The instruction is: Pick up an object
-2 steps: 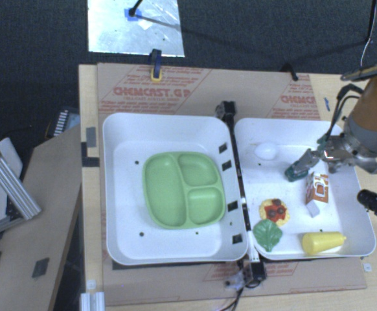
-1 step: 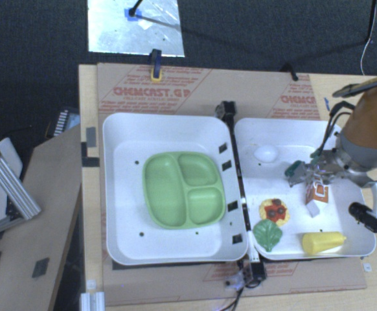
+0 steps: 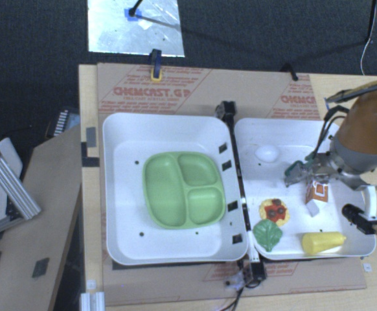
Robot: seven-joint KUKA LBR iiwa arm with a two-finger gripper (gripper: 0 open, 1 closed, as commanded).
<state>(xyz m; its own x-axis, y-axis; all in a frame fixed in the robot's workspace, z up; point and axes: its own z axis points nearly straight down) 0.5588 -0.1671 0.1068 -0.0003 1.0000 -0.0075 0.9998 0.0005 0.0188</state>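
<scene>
Camera view: the arm (image 3: 366,131) is reaching in at three o'clock, its gripper (image 3: 313,173) hanging over the right bin (image 3: 253,135); its grip cannot be judged here. An orange-and-white packet (image 3: 317,194) is lying just below it. A yellow piece (image 3: 322,241) is sitting at five o'clock, green leaf (image 3: 267,234) and red-topped piece (image 3: 274,210) beside it, white egg (image 3: 266,153) above. A green divided plate (image 3: 182,190) is resting in the left bin (image 3: 120,173).
</scene>
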